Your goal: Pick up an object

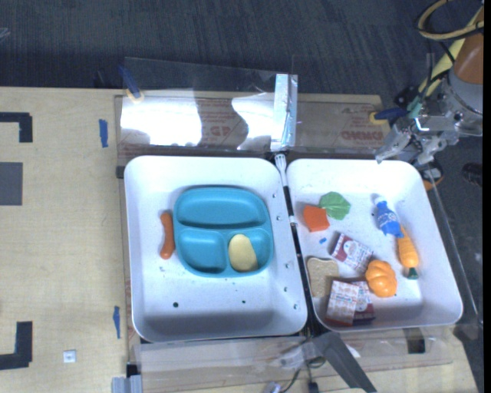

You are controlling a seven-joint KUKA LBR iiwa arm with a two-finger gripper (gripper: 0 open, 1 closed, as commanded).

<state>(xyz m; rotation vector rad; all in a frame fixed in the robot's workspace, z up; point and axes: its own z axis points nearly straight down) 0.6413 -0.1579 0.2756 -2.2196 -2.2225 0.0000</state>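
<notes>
My gripper (404, 156) hangs above the far right corner of the right bin (441, 295), its fingers spread open with nothing between them. Below it in that bin lie a blue bottle (387, 217), a carrot (407, 253), an orange round fruit (381, 278), a green leafy piece (334, 204), an orange-red block (315, 218), a slice of bread (322, 269) and two red-and-white packets (351, 252) (349, 301). The bottle is the nearest item to the gripper, a little toward the front and left of it.
The left bin (142, 292) holds a blue divided tray (222, 222) with a yellow oval item (242, 252) in one compartment, and an orange sausage (166, 234) beside the tray. A clear panel (207, 115) stands behind the bins. Yellow cables (445, 23) hang by the arm.
</notes>
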